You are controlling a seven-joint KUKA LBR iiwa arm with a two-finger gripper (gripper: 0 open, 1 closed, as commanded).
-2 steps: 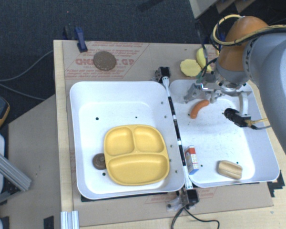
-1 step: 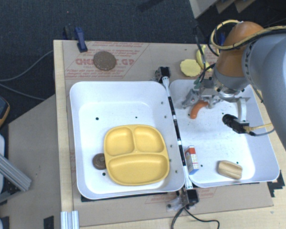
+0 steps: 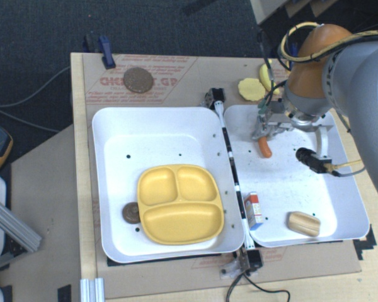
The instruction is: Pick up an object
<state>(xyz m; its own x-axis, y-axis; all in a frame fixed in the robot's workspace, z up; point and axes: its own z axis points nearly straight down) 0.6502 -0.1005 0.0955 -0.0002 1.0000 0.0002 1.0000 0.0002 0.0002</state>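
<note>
My gripper [image 3: 269, 129] hangs low over the back left part of the right bin [image 3: 340, 231]. A small orange carrot-like piece [image 3: 264, 147] lies on the bin floor right under its tip; whether they touch is unclear. Near the bin's front left wall lies a small red and white box [image 3: 254, 207]. A tan bread-like block [image 3: 303, 223] rests at the front right. Nothing shows as lifted off the floor.
The left bin [image 3: 113, 131] holds a yellow divided plate [image 3: 179, 203] with a brown round piece [image 3: 131, 212] at its left edge. On the bench behind the bins lie a brown disc [image 3: 137, 79], a yellow item [image 3: 252, 88] and a blue clip [image 3: 106, 51].
</note>
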